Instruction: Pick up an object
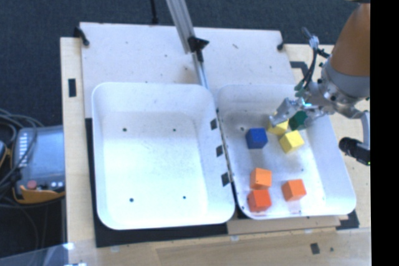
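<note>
My gripper [288, 115] reaches in from the right and hangs low over the upper part of the right bin [336, 196]. Directly under it lie a small yellow block [278, 128] and a dark green block [298, 119], both partly hidden by the gripper. A second yellow cube [291, 141] sits just below them, and a blue cube [256, 138] lies to its left. Three orange cubes [262, 178] [259, 200] [293, 189] cluster near the bin's front. Whether the gripper touches any block is unclear.
The left bin [100, 134] stands beside the right one, sharing a middle wall. A slanted metal pole [177, 6] rises from the back of the bench. Cables and a grey box [40, 156] lie off the bench's left side.
</note>
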`<state>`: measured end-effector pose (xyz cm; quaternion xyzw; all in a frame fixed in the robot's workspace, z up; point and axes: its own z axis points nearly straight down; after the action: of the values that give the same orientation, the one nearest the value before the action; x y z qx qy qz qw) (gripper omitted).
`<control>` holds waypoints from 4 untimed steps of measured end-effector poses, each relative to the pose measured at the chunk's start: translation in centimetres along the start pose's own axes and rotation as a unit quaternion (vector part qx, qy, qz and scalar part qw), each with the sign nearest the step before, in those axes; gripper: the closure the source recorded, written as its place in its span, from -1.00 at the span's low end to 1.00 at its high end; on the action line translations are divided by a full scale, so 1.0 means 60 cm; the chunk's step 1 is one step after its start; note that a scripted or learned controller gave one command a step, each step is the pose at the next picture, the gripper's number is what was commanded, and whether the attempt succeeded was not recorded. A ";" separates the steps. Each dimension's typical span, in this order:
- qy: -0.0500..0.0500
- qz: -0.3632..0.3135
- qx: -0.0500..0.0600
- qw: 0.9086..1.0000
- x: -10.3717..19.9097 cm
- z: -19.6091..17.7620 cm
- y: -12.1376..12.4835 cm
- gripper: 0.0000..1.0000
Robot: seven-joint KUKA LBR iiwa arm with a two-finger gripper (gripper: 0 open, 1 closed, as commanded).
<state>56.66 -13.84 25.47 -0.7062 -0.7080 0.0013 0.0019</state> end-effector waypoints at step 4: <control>-0.002 0.004 -0.003 1.000 0.015 0.264 0.007 -1.00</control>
<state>57.00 -12.91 9.65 -0.7090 -0.7052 0.0001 -0.0017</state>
